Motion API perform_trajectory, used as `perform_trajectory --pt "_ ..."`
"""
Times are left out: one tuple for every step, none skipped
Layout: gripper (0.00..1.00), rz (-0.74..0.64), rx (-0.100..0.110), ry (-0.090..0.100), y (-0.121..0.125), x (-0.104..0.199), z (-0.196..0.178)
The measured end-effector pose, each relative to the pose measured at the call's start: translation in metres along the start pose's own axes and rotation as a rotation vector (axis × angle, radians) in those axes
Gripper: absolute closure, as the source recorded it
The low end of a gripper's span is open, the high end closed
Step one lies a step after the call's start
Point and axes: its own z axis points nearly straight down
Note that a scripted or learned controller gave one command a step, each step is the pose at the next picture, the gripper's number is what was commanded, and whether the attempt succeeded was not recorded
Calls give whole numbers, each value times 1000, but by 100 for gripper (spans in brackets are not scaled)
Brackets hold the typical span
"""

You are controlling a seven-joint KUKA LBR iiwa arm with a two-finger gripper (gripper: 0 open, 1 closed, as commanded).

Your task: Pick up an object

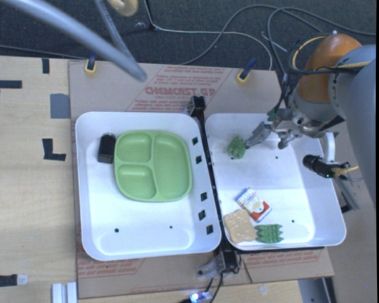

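Observation:
My gripper (271, 137) hovers over the far part of the right bin (316, 201), its two fingers spread open with nothing between them. A small green broccoli-like piece (237, 148) lies just left of the left fingertip (258, 136), apart from it. Nearer the front of this bin lie a small white, blue and red packet (251, 204), a tan cracker (239, 226) and a green pea pod (269, 233). In the left bin (88, 219), a green divided plate (154, 166) sits with a black block (106, 148) beside its left edge.
A black divider (204, 169) runs between the two bins. The bins rest on a cardboard sheet (177, 87), with cables trailing behind it. A grey pole (63, 24) crosses the upper left.

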Motion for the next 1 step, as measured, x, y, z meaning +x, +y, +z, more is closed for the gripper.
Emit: perform_trajectory --pt "0 0 -9 1 2 1 33"
